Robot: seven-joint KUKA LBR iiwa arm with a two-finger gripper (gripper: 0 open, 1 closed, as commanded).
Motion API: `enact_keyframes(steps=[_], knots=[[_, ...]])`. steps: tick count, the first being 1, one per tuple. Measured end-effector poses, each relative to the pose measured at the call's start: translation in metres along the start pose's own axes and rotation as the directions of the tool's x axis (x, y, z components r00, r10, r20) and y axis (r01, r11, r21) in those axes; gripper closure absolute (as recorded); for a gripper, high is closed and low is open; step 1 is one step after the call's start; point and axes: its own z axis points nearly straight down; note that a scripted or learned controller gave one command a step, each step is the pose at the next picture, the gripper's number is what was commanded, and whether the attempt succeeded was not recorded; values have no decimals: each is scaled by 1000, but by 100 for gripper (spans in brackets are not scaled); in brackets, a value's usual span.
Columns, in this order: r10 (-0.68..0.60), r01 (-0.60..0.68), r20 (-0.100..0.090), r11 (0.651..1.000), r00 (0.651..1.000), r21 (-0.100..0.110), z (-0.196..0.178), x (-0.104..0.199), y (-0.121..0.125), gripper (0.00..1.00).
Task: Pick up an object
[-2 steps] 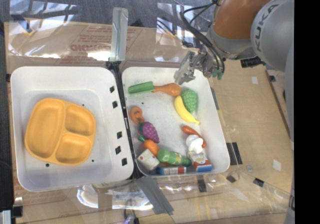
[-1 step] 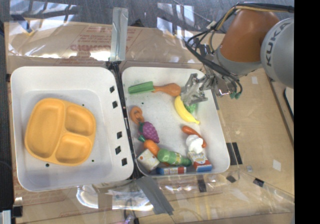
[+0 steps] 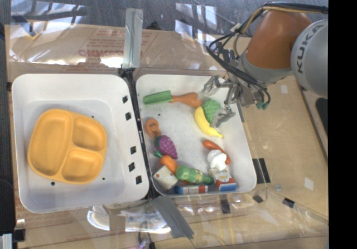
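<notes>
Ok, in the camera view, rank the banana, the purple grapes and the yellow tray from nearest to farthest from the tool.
1. Banana, right bin, just beside the tool.
2. Purple grapes, right bin, toward its left wall.
3. Yellow tray, left bin.

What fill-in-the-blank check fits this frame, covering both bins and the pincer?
1. The yellow divided tray lies in the ____ bin.
2. The tray has ____ compartments.
3. The pincer hangs over the ____ bin, near the yellow banana.
4. The purple grapes lie in the same bin as the ____.

Missing words: left; three; right; banana
</notes>
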Motion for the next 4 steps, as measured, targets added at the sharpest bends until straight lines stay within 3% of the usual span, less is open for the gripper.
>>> enact_keyframes(steps=[1,2,3,4], knots=[[-19,19,-1,1000,1000,-2,86,14,12,0],[-23,23,6,1000,1000,1,72,11,12,100],[126,-126,14,992,992,5,-93,-28,-5,100],[-246,246,-3,969,969,-3,-19,-40,-3,100]])
